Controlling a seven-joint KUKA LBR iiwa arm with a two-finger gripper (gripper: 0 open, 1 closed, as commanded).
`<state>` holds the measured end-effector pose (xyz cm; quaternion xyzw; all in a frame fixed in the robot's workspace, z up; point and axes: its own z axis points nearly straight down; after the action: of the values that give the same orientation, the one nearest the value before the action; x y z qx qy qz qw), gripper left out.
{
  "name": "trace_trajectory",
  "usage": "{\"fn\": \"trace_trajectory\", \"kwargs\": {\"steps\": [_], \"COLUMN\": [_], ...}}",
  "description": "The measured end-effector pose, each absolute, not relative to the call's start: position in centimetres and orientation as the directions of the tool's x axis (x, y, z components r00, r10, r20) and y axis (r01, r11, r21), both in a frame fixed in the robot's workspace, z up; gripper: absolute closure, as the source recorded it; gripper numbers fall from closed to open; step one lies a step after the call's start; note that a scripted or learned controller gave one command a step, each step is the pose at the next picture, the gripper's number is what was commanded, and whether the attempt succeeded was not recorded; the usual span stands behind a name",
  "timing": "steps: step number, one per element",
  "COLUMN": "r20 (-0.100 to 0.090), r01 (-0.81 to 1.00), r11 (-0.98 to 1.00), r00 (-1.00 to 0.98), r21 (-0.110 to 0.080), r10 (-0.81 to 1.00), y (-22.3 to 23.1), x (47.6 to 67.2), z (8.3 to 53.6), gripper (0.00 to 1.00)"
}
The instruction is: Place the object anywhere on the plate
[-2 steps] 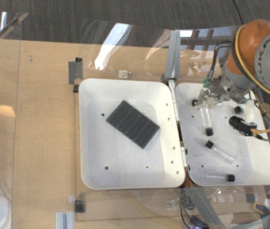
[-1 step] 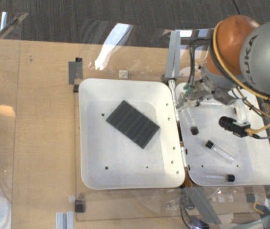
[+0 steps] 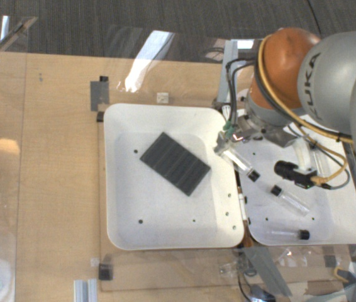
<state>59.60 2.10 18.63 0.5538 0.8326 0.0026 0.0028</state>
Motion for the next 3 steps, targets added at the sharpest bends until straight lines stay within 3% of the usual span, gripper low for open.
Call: {"fn": "trace_trajectory", "kwargs": {"steps": [1, 2, 3], "r20": [-0.001, -0.002, 0.0], "r01": [0.887, 0.875, 0.976], "r11": [0.461, 0.484, 0.219], "r00": [-0.461, -0.484, -0.219], "r21": [0.006, 0.008, 0.005], "r10": [0.887, 0.875, 0.976], "y": [6.7, 10.1, 10.9], "x": [56.3, 56.1, 59.3], "z": [18.6, 18.6, 18.5], "gripper": [1.0, 1.0, 1.0]}}
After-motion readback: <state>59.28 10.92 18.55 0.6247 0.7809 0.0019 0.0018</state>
